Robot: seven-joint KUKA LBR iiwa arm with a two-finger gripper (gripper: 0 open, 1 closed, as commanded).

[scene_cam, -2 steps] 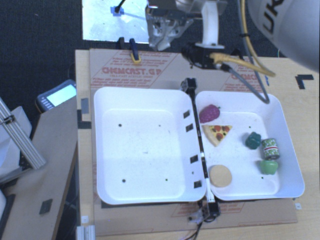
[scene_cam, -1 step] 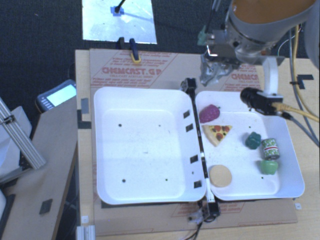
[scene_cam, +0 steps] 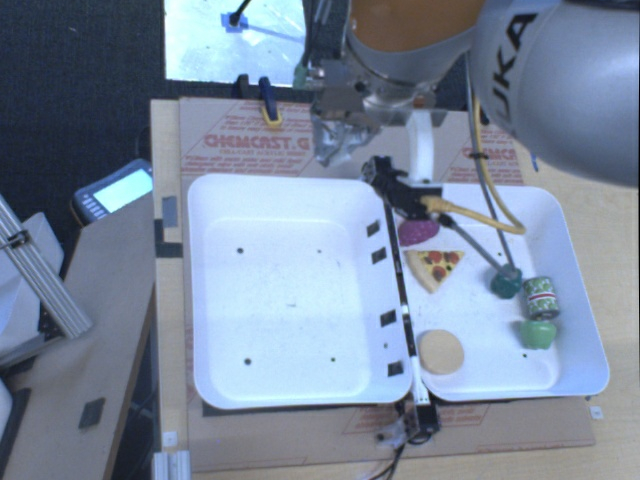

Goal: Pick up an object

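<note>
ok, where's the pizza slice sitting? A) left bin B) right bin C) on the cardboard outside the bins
B: the pizza slice lies in the right bin, near the divider, between the purple piece and the round cookie.
</note>
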